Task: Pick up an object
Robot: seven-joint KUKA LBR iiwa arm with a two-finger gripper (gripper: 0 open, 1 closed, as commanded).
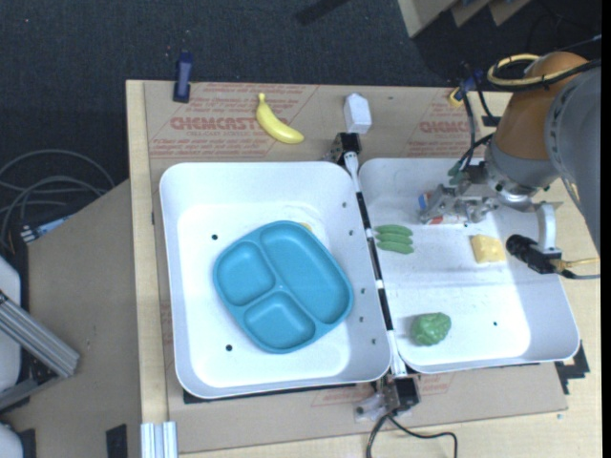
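Yellow block-shaped toy (488,248) lies in the right white bin (535,346) at three o'clock, near the hand (456,203). Whether the hand is spread cannot be told; it should descend squarely over the block.

Two bins side by side on table (143,256). Left bin (191,198): divided tray (280,284) near its middle. Right bin (535,322): pea pod (393,239) at left wall, leafy lump (431,328) near front, block (488,248) toward right. Gripper (456,204) over right bin's far part. Banana (276,122) on table beyond left bin; small box (357,113) to its right.
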